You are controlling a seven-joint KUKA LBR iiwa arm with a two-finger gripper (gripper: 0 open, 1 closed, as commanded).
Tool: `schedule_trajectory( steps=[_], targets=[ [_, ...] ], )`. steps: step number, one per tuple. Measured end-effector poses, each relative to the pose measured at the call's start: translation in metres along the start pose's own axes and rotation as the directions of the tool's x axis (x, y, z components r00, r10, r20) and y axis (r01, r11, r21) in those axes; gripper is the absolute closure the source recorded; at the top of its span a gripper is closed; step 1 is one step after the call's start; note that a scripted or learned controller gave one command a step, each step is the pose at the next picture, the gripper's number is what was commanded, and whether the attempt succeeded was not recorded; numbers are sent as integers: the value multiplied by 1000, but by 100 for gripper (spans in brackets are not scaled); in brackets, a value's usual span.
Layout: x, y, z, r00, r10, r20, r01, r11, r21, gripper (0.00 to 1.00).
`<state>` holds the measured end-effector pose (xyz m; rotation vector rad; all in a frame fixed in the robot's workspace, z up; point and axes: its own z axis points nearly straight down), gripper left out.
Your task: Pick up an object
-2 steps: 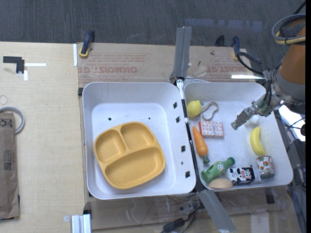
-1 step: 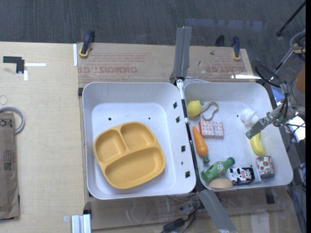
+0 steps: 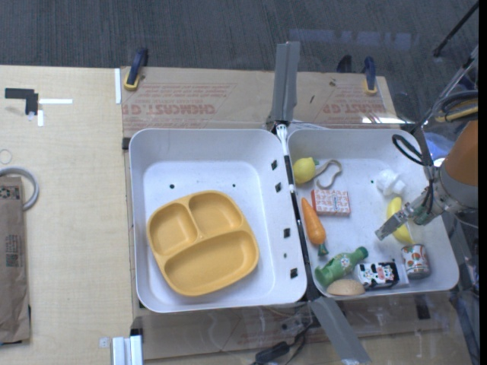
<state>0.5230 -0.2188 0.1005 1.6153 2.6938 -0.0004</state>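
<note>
In the right bin (image 3: pixel 365 139), near its right wall, the gripper (image 3: pixel 396 223) sits low over a banana (image 3: pixel 397 217). Fingers look spread, one tip (image 3: pixel 385 229) pointing left-down, w/ nothing pinched between them that I can see. The arm (image 3: pixel 460 169) comes in from the right edge, orange band up top.

Key relation: the banana lies right under and just behind the fingers, long axis running roughly far-to-near w/ a slight tilt, its near end poking out below the gripper. The fingers seem to cross that axis at a slant, so a close here would prob. catch the banana across its narrow width, which is the good way. Whether the tips touch it or hang just above, can't tell.

Other stuff close by: a small can (image 3: pixel 415 261) just near-right of the banana, a white lump (image 3: pixel 389 181) just far of it. Both near enough to get nudged. Further left in the same bin: a box (image 3: pixel 332 203), carrot (image 3: pixel 313 222), lemon (image 3: pixel 303 169), green bottle (image 3: pixel 341 265), a black-white toy (image 3: pixel 378 274). All well apart from the gripper, except the toy, which is merely near.

The left bin (image 3: pixel 144 204) holds a yellow tray (image 3: pixel 202 242); far from the hand, not relevant to this go.

Judgement: the banana is the likely target, pick not yet done, next step is drop a bit and close.
</note>
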Motion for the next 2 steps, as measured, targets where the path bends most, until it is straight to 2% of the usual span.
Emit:
schedule_trajectory(
  steps=[1, 2],
  targets=[
    [-1, 0, -8, 1000, 2, 1, -2, 1000, 0, 100],
    [50, 61, -87, 995, 101, 0, -101, 995, 2, 100]
  ],
)
